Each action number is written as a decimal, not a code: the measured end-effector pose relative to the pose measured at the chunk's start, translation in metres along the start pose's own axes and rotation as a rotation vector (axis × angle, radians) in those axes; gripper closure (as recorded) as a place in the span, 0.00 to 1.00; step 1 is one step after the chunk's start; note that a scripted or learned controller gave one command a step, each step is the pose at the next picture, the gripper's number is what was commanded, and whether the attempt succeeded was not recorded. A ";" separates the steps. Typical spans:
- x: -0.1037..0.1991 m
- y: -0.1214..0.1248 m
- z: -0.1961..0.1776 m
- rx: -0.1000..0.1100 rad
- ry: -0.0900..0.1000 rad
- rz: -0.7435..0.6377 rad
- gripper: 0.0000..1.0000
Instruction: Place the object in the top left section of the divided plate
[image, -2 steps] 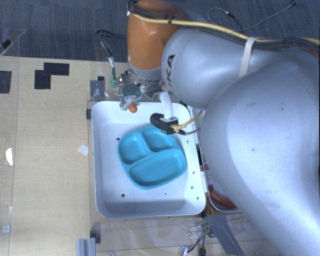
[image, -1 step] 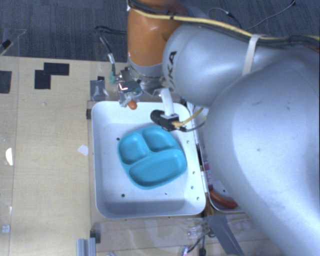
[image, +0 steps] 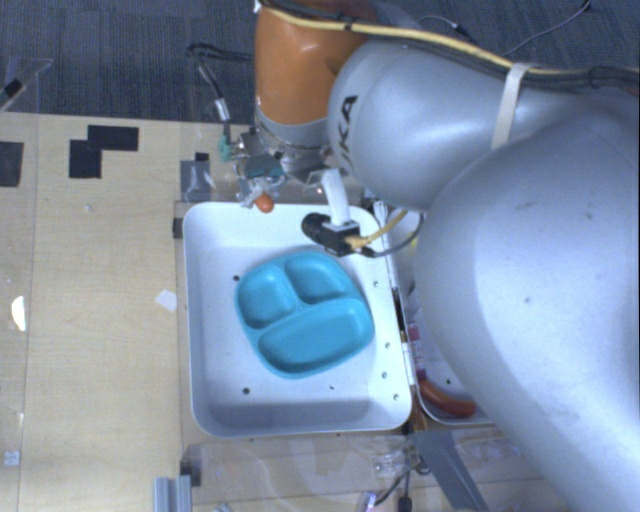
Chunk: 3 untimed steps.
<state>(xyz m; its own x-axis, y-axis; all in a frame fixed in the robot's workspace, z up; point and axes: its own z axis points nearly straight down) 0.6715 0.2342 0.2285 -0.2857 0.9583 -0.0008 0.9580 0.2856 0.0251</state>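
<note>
Blue and divided into three sections, the plate (image: 303, 312) lies in the middle of the left white bin (image: 215, 385), tilted slightly from the bin's edges. At the bin's far rim the claw (image: 258, 192) hangs below the arm's orange band (image: 292, 75), and a small orange object (image: 264, 203) sits at its tip, seemingly pinched there, above the bin's far edge and well apart from the plate. All three plate sections lie bare. The grey arm (image: 520, 230) covers most of the right bin (image: 445, 405), where a red-orange thing (image: 452, 404) peeks out on the wooden counter (image: 90, 300)
</note>
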 end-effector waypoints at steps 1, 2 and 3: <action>0.001 0.002 -0.013 -0.007 0.000 -0.007 1.00; 0.002 0.003 -0.025 -0.014 0.000 -0.011 1.00; 0.003 0.005 -0.038 -0.021 -0.001 -0.016 1.00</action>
<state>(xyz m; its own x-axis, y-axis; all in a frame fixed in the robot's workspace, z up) 0.6745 0.2386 0.2663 -0.3011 0.9536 -0.0019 0.9525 0.3009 0.0462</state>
